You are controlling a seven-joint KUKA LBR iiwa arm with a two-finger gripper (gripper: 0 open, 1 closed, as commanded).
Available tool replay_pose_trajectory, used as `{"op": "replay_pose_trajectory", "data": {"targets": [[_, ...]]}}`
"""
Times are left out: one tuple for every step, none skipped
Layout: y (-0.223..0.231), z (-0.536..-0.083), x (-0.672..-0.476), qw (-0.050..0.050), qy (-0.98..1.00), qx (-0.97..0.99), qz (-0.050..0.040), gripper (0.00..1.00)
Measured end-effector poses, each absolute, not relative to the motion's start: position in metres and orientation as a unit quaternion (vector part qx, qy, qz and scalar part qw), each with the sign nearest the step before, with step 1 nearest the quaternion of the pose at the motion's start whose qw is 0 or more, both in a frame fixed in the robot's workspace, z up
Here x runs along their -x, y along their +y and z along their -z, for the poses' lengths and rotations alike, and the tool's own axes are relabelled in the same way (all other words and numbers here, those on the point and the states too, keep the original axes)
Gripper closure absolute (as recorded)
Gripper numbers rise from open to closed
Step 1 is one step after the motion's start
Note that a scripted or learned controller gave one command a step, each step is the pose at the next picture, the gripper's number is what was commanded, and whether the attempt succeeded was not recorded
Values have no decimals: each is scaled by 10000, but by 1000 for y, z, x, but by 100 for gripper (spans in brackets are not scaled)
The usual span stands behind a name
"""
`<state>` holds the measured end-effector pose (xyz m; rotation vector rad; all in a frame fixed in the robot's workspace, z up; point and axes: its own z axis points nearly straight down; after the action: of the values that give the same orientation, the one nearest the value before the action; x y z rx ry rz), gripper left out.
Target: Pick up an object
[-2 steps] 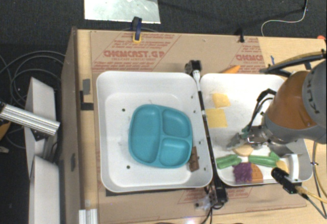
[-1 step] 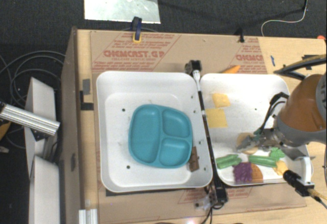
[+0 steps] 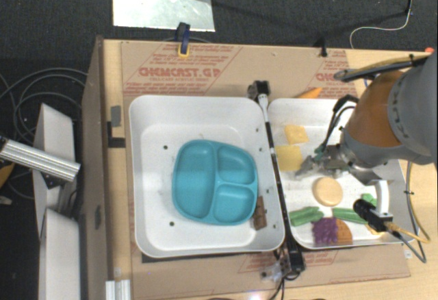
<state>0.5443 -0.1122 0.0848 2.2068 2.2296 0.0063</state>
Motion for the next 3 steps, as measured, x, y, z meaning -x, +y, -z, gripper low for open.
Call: {"op": "replay_pose_trajectory", "data": {"targets": [[-138, -84, -519, -1, 7071, -7071, 2, 0], [-130, -84, -485, -15, 7075, -7068, 4, 0], [-130, -85, -518, 19, 7090, -7052, -11, 0]]}}
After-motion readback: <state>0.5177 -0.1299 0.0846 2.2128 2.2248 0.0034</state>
